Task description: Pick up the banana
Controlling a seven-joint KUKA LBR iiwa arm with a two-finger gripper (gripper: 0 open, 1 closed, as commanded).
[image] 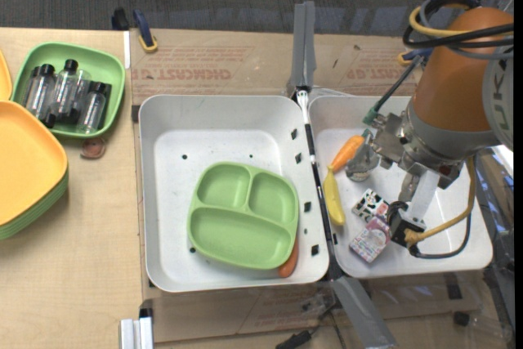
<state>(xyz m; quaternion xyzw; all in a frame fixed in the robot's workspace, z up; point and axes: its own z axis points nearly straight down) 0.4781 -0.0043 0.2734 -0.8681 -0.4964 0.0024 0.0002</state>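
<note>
1. Status: pick not yet made. The banana (333,199) lies on the floor of the right bin (339,120), nothing lifting it and nothing clamped on it.
2. Location: the banana is hard against that bin's left wall, next to the divider between the two bins. The orange carrot (346,151) sits just above its upper end, close enough that I cannot tell whether they touch.
3. Gripper (361,163): low in the right bin, beside the carrot's lower end, up and to the right of the banana and apart from it. Spread or pressed together: cannot tell at this resolution (the tip reads as one grey lump).
4. Orientation: the long axis runs nearly parallel to the bin wall, from far to near in the view. The near end leans slightly toward the bin's middle. There is a slight bow. Which end is the stem is not resolvable.
5. Neighbours: the black-and-white patterned toy (369,204) and the pink packet (369,242) lie to the banana's right, near but not touching.
6. Remaining, as I judge it: shift toward the wall, centre over the banana, close across its short axis, then lift. The wall leaves little room on the banana's outer side, so a slip looks likely.
</note>
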